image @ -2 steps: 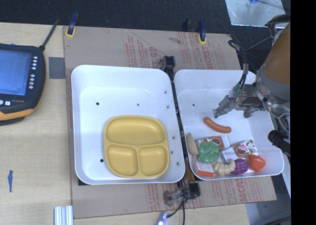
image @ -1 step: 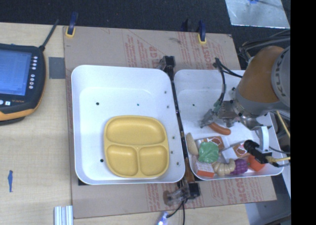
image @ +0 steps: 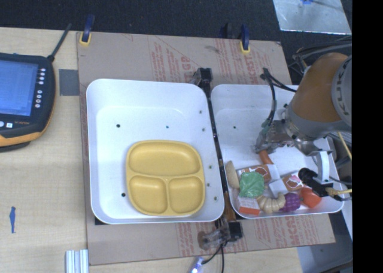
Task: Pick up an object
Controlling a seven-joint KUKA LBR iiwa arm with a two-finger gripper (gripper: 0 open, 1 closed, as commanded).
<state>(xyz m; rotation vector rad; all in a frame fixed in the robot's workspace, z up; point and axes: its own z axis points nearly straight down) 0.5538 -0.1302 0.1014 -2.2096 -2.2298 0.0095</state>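
We start with the tabletop (image: 36,206), pale wood with a brown cardboard sheet (image: 149,56) clamped over it, and a teach pendant (image: 21,101) lying well off to the left. On the cardboard sit the two white bins, touching along their inner walls. The left bin (image: 105,104) carries a yellow divided plate (image: 166,178) in its near half. The right bin (image: 239,107) is bare at the far end and crowded at the near end.

The arm (image: 320,95) comes in from the right and hangs over the right bin's right side, its grey wrist dropping to the jaws (image: 267,141). They are dark and small against the white floor, and we cannot tell whether they are spread or closed, nor whether anything sits between them.

The pile lies just beyond the jaws toward the near edge: a green toy vegetable (image: 252,184) in the middle, a pale, banana-like piece (image: 231,175) against the inner wall with its long axis running far to near, a purple piece (image: 292,202) and an orange-red piece (image: 310,197) nearer the right corner. A small orange piece (image: 265,157) sits just beside the jaws.

We judge that this nearest piece is the likely target, needing only a short drop. The things crowd each other, so a clean closing looks doubtful.
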